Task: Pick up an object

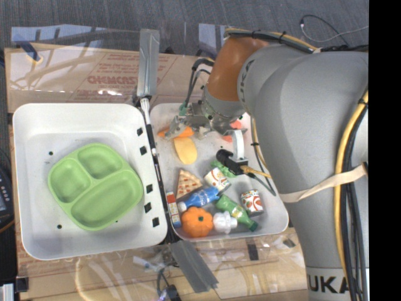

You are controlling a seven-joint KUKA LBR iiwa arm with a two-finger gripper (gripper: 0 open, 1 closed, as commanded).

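My gripper [188, 121] is low over the far left part of the right bin [276, 221], with the grey arm and its orange band reaching in from the right. Directly under it lies an orange carrot-like piece [177, 132], and a pale yellow piece [185, 150] sits just in front of that. I cannot see anything held between the fingers. Nearer the front of this bin lie a pizza slice [187, 183], a blue bottle [202, 198], an orange pumpkin [197, 223], a green bottle [238, 211], a small can [217, 179] and a red-and-white can [252, 202].
The left bin [31, 124] holds a green divided plate [94, 185]. A ridge with black clips [152, 168] separates the two bins. A red-and-white item [239, 138] lies against the arm in the right bin. Cardboard [75, 74] lies behind the bins.
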